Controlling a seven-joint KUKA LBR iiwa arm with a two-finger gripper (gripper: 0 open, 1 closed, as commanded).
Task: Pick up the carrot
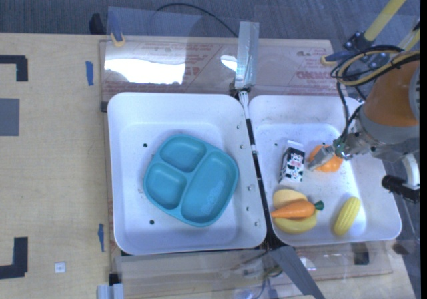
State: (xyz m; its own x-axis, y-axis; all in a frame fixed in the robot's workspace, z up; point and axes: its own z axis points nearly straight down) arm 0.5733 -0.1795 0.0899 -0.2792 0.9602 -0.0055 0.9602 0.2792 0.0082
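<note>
A grey KUKA arm with an orange band reaches in from three o'clock over the right bin (393,224), its gripper (325,155) low near the bin's centre, just beside a small orange object (330,165). How wide the gripper stands cannot be told from this slanted overhead view, and whether it touches the orange piece is unclear.

The carrot (295,209), orange with a green tip pointing toward three o'clock, lies across a yellow rounded item (293,221) at about seven o'clock in the right bin, close to the wall shared with the left bin (127,224). It sits well apart from the gripper. A yellow corn cob (346,215) rests near five o'clock, short of the bin's near rim, with bare white floor between it and the carrot. A small black-and-white carton (293,163) stands near the middle, just left of the gripper.

Open floor runs along the right bin's twelve o'clock edge and its three o'clock side under the arm.

In the left bin a blue divided plate (192,179) occupies the centre, with a clear margin of white on every side.
</note>
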